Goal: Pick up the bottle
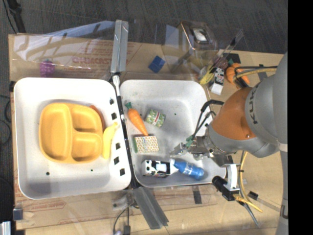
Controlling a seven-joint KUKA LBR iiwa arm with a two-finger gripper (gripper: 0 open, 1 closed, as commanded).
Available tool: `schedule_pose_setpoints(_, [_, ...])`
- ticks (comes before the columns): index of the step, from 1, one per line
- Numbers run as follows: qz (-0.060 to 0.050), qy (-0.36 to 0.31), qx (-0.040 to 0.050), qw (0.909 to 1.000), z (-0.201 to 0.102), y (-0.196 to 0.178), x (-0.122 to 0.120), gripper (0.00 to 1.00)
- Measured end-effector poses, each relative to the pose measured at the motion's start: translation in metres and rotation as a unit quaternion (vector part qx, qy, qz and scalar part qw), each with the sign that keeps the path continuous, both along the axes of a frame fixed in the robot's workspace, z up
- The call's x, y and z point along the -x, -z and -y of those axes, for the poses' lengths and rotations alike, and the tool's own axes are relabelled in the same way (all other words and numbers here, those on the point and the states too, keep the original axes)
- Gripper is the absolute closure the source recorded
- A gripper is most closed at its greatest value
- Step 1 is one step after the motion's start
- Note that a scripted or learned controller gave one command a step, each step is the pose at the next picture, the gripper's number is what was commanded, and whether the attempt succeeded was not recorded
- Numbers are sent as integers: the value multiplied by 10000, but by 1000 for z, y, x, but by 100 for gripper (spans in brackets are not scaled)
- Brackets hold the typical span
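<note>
The blue bottle (189,169) lies lengthwise along the bin's near wall, just below the jaws (185,149); their spread I cannot tell

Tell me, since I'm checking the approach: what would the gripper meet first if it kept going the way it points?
Probably the blue bottle. The gripper points down toward the right bin's floor, with the bottle's cap end beside or just under it. Depth is unclear, so it might touch bare floor instead.
</note>
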State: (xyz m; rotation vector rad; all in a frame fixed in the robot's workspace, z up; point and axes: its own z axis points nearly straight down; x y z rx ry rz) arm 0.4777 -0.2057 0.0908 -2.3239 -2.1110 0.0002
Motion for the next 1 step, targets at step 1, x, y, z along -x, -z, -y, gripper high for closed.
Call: schedule_pose_setpoints(1, [-11,-28,-3,10000,0,-8,-1,100])
